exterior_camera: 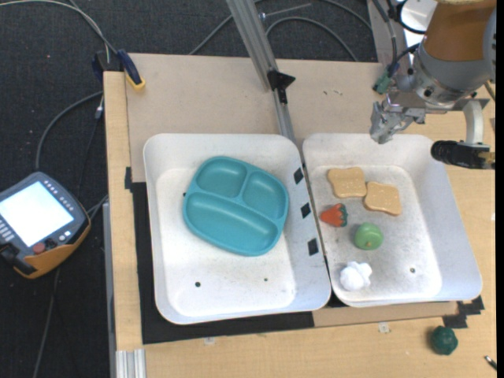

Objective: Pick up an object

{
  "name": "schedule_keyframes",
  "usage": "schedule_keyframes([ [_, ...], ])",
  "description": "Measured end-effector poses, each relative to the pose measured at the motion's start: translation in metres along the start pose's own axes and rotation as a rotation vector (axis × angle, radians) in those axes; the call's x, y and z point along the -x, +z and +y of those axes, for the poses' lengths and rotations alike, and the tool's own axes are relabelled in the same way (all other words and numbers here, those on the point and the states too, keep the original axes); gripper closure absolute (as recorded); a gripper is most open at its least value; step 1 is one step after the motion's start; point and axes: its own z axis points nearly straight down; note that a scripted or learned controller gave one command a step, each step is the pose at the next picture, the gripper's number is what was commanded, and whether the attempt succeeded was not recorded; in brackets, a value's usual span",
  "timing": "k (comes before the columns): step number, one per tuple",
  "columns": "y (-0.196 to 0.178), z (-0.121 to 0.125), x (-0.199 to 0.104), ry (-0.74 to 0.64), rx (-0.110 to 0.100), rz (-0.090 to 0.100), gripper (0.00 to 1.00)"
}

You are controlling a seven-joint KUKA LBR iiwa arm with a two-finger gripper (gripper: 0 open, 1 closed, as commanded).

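The right bin holds two tan toast slices, a red strawberry-like toy, a green apple and a small white crumpled object. My gripper hangs above the far rim of the right bin, up and to the right of the toast, with nothing seen between its fingers. A teal divided plate lies in the left bin.
A metal pole slants down to the gap between the bins. A dark green ball lies on the bench at the front right. A handheld screen pendant sits off the bench at left, with cables on the floor.
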Motion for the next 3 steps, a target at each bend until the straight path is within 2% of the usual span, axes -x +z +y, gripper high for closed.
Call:
schedule_keyframes([
  [3,0.021,-0.048,-0.159,-0.001,-0.002,0.001,1.00],
])
